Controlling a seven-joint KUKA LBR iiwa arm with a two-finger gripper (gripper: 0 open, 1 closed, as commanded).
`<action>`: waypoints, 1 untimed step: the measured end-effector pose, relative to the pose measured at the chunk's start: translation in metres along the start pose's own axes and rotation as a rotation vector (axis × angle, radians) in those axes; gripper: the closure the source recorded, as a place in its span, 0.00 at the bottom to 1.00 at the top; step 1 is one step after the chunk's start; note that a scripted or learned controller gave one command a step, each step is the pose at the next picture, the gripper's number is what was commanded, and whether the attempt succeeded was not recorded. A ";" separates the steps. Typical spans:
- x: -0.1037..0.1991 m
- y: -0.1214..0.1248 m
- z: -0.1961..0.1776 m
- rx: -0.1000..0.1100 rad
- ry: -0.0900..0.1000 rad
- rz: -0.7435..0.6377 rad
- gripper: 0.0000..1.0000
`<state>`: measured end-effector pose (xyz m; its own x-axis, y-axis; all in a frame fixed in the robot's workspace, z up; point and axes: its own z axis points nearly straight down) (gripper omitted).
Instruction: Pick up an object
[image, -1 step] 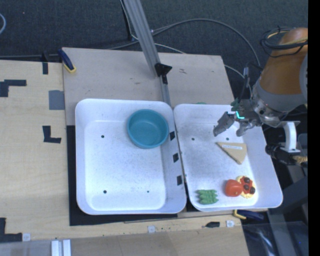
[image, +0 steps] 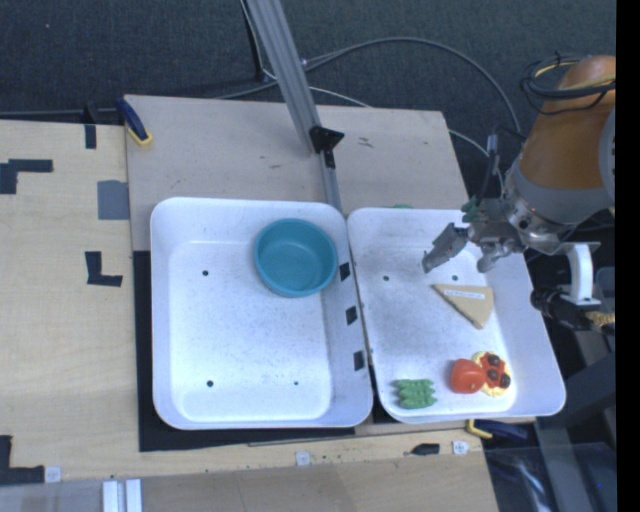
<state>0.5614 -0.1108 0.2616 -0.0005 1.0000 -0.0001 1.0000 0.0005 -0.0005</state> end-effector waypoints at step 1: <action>-0.004 -0.004 0.062 0.005 0.001 0.001 0.00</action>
